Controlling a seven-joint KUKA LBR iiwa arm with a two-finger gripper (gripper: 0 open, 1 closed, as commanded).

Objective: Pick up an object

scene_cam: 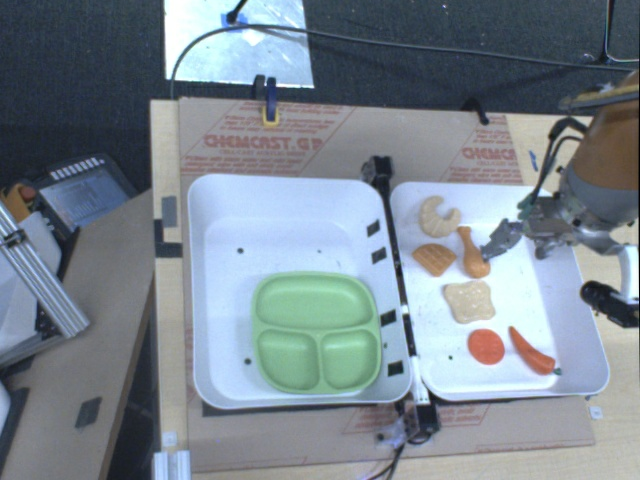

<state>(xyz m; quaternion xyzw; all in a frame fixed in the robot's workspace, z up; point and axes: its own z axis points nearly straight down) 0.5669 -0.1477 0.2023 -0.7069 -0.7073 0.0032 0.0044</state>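
Now, from the camera above, two white bins sit side by side on the bench. The arm [610,158] comes in from the right, over the right bin [580,298]. Its gripper [503,239] is low in that bin. I cannot tell if it is open or shut, and I cannot tell if it grips anything.

Toy food lies all around the gripper. The drumstick [472,253] is just left of its tip, touching or nearly touching it; I cannot tell which. A bit further left is the orange wedge [434,259]. Above that, up and left of the gripper, is the pale cashew [437,216]. Below the gripper lies the toast [469,301]. Further down are the tomato slice [486,347] and, beside it, the chili [532,351].

Far to the gripper's left, the left bin [230,218] holds a green tray [316,330] with three parts.
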